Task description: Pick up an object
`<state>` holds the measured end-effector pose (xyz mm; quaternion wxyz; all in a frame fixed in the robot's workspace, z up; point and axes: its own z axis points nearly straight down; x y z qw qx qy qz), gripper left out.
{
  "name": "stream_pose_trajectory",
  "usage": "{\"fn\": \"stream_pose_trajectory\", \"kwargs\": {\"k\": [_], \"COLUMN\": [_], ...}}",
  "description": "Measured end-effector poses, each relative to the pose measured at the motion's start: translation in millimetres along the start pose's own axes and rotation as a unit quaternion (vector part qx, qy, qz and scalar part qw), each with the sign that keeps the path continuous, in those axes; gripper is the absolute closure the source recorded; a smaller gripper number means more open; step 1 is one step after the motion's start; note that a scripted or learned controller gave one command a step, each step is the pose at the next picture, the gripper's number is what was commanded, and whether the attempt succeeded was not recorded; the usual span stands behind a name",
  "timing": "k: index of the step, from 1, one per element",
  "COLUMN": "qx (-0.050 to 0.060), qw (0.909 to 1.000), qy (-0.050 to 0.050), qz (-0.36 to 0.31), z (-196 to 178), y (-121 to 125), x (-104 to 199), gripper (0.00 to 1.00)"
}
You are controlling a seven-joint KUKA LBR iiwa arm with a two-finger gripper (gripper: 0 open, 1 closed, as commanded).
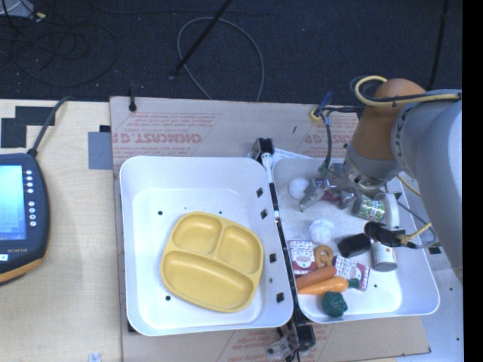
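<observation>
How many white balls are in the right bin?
2: one white ball near the bin's upper left corner, another just below it, mid-bin. The arm may hide more.

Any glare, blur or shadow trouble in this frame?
Camera view: lighting is even, the white bins bright but not blown out; soft shadow under the yellow tray; small items near the hand look soft and hard to resolve; the floor behind is dark.
</observation>
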<state>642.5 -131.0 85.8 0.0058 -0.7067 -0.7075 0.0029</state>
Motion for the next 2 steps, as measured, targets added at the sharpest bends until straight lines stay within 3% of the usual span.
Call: {"fn": "stream_pose_trajectory", "kwargs": {"k": [1, 2], "qx": [-0.004, -0.003], "qw": [1.0000, 1.0000], "qy": [-0.002, 0.000], "qz": [0.000, -0.001], "z": [-0.1, -9.5], "y": [1.2, 2.0], "x": [-15.0, -14.0], "gripper": [0.00, 1.00]}}
